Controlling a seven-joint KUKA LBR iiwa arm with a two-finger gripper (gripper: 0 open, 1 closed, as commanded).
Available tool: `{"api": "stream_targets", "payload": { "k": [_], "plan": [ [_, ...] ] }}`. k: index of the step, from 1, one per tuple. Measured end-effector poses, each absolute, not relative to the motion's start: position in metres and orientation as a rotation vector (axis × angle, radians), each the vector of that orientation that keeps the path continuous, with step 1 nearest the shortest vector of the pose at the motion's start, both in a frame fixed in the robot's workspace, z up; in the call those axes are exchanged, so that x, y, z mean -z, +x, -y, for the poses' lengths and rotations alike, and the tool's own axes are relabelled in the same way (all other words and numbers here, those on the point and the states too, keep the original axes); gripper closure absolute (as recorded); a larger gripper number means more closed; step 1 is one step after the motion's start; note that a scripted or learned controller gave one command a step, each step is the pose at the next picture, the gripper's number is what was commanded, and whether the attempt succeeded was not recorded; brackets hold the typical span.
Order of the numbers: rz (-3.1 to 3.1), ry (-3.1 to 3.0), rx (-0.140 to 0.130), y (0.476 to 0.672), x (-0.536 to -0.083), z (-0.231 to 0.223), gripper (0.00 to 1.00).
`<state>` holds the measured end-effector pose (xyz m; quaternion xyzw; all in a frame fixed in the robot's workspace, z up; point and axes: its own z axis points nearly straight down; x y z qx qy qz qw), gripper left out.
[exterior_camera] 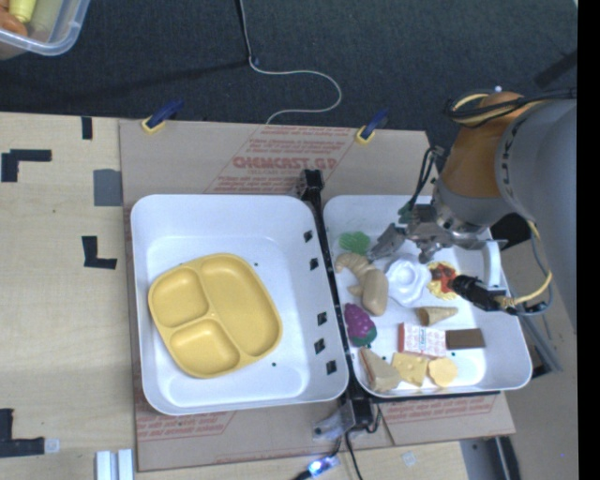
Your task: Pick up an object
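The right bin [511, 370] holds several toy foods: a green piece [354, 243], a tan bread-like piece [374, 291], a purple grape bunch [360, 322], a white crumpled item [407, 279], a red and yellow piece [442, 277], an ice cream cone [436, 316], a red and white packet [423, 339], a brown bar [465, 338] and cheese-coloured chunks [409, 368]. My gripper [409, 243] hangs over the upper middle of this bin, just above the white item, with its grey fingers spread apart and nothing between them.
The left bin [150, 220] contains a yellow divided plate [214, 314]. The arm's grey and orange body [487, 159] covers the right bin's upper right corner. A clear container [37, 23] sits at the top left, off the cardboard.
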<state>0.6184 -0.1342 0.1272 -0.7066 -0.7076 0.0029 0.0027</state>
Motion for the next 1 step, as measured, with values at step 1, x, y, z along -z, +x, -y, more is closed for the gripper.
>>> {"api": "stream_targets", "payload": {
  "k": [1],
  "plan": [
    [2.227, -2.22, 0.0, 0.6192, -0.0835, 0.133, 0.0]
  ]
}}
